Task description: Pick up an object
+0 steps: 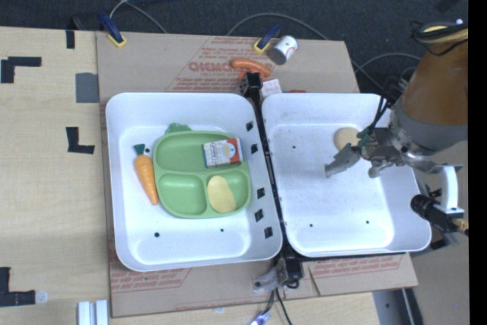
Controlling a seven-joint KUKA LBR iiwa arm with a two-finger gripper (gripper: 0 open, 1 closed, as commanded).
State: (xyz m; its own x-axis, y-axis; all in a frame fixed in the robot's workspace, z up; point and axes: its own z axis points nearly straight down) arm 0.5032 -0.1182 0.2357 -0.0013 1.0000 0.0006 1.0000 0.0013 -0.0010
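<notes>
Hovering over the right bin (396, 236) near its far right edge, the gripper (358, 163) had its fingers spread apart with nothing between them. A small tan round object (345, 138) lay just beside it, toward the far edge. The left bin (125, 224) held a green divided tray (183, 194) and a toy carrot (145, 177).

The bench (46, 110) bears a cardboard sheet (190, 61) under two white bins (122, 164), side by side.

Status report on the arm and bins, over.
Gripper open over right bin, holding nothing. Beige round object beside it, ungrasped. Carrot, green tray in left bin.
</notes>
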